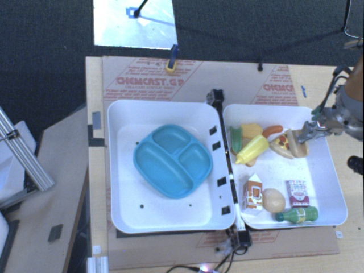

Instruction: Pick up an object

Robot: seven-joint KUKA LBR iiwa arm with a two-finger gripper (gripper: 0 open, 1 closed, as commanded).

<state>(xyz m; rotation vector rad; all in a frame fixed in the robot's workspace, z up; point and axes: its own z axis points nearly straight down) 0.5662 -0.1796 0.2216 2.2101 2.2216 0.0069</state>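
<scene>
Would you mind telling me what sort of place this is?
Probably a robotics lab bench: two white bins on a board, toy food such as a yellow bottle, and a gripper reaching in.

A robotics lab is indicated. Two white bins (165, 110) are set on a protective-sheeted bench (148, 78). Aluminium framing (23, 152) is seen alongside.

Open floor in the left bin (122, 152) all round the blue tray (172, 160), widest along the near and left walls. Crowded far end in the right bin (327, 169): yellow bottle (252, 149), sausage (272, 131) and pizza slice (282, 145) close together, tool (306, 132) just beside the slice. Bare patch mid-bin, right of the bottle. Near end packed again: carton (253, 193), egg (273, 199), red box (297, 193), green bottle (297, 214) by the wall.
</scene>
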